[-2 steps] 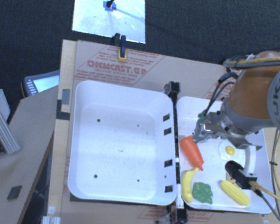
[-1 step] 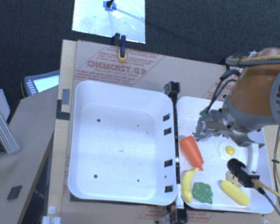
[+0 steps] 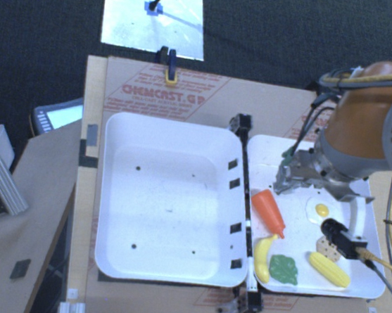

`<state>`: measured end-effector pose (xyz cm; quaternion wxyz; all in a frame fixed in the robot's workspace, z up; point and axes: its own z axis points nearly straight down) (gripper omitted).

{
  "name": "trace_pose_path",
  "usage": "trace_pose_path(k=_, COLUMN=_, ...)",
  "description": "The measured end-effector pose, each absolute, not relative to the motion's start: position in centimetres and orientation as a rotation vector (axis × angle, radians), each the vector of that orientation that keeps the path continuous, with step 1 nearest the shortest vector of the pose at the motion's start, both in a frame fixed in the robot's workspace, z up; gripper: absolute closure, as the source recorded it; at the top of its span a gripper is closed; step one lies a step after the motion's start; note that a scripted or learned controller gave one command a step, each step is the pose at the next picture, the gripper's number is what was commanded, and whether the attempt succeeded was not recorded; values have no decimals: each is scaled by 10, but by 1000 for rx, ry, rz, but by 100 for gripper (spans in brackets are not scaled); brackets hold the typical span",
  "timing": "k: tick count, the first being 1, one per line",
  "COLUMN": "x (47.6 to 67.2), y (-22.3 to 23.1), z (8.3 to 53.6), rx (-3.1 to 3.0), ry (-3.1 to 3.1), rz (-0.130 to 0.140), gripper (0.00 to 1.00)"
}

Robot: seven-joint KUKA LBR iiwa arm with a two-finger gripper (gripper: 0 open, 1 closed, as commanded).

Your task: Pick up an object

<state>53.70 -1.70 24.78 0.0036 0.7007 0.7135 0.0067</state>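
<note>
My gripper (image 3: 283, 183) hangs over the back left part of the right bin (image 3: 372, 284), just above and right of an orange carrot (image 3: 269, 209) that lies along the bin's left wall. A fried egg (image 3: 319, 210) lies to the gripper's lower right. Toward the front sit a yellow banana (image 3: 263, 258), a green leafy piece (image 3: 283, 268), a yellow corn cob (image 3: 329, 269) and a small tan dotted block (image 3: 326, 248). I see nothing held at the gripper.
The left bin (image 3: 123, 143) stands beside the right one, with a black clip strip (image 3: 238, 186) along the shared wall. A yellow clamp (image 3: 171, 68) grips the board behind. The arm's bulk (image 3: 371, 117) covers the right bin's back right.
</note>
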Motion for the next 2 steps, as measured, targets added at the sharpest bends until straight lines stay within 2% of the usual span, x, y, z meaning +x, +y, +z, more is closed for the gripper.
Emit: trace_pose_path(k=2, x=539, y=-16, z=269, rx=2184, ry=2245, rz=26, gripper=100)
